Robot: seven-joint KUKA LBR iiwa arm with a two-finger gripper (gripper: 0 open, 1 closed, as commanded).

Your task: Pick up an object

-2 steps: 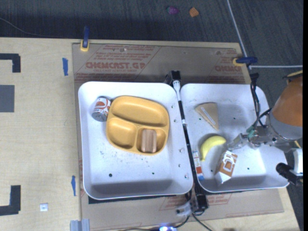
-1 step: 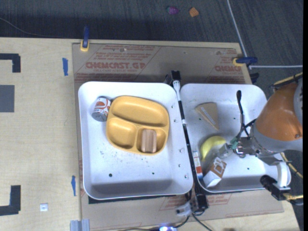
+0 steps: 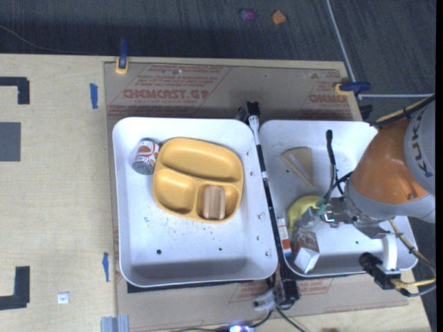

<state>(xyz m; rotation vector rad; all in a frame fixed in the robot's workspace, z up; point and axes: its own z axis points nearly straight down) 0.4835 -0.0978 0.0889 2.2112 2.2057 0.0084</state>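
Right bin [image 3: 346, 131]: yellow-green ball [image 3: 302, 208] at centre-left, touching the pincer [image 3: 322, 215] on its 3 o'clock side; small carton [image 3: 304, 253] at 6 o'clock, tan wedge [image 3: 299, 161] at 11 o'clock. Pincer spread: cannot tell. Left bin [image 3: 180, 265]: yellow divided tray [image 3: 190, 164] holding a tan block [image 3: 212, 202]; crushed can [image 3: 145, 156] at 10 o'clock. Bare floor along its 6 o'clock edge.

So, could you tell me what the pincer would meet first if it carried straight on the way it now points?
Probably the yellow-green ball. The pincer reaches leftward and down into the right bin, right beside that ball, with the small carton just nearer the camera. Depth is unclear from this slanted view.
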